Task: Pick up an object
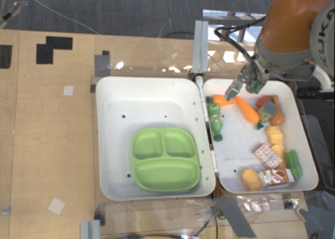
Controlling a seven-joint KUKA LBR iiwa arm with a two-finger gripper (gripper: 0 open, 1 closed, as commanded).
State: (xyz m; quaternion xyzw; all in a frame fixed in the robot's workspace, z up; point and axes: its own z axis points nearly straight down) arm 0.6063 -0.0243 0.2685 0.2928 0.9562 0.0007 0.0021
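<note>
You see a grey arm [319, 28] with a broad orange band [290, 15], black cables [235, 41] looping down toward its slim hand [242, 87].

I'm getting bright, even overhead light; glare flashes off the clear plastic sheet [172, 68] behind the two white bins [110, 128]. Shadows soft. The big orange arm band [290, 15] looks slightly blurred.

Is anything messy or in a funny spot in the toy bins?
Nothing looks spilled or broken. The toy food is jumbled in the right bin, and the green bottle lies on its side by the divider. The green tray sits flat in the left bin.
</note>
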